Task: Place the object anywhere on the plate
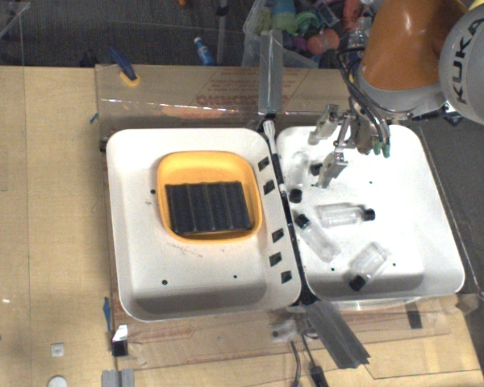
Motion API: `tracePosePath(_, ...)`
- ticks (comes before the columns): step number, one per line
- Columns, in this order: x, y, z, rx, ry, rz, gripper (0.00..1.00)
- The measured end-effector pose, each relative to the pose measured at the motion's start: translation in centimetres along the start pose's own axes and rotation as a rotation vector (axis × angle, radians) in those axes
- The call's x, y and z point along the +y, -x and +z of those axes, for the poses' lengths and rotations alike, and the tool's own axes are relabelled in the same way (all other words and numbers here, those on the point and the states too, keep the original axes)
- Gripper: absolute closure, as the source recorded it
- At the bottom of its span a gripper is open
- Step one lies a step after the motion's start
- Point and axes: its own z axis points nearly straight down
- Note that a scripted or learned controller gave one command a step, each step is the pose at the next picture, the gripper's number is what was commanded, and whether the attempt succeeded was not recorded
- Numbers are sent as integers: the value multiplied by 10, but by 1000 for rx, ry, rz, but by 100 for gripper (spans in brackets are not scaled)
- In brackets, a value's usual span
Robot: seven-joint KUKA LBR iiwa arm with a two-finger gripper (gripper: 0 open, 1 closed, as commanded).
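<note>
Wooden tabletop (40, 216), two white bins side by side; clutter of coloured toys is seen behind. The left bin (137, 272) carries an orange plate (171, 168) with a dark ribbed insert (208, 208). The right bin (436, 248) holds clear plastic bottles with black caps: one bottle (343, 215) mid-bin, a second bottle (367, 262) nearer the front, possibly more by the divider (hard to tell, transparent). The gripper (332, 158) is poised over the bin's back-left area; jaws appear spread, nothing is seen between them. The mid-bin bottle is judged light, thin-walled, slick and prone to rolling; it is best gripped across the body at mid-length. It lies on its side, long axis roughly left-right, cap pointing right. Nothing is placed on the plate yet.
</note>
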Motion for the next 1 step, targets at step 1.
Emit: tracePosePath(1,2,6,-2,-4,0,-193,0)
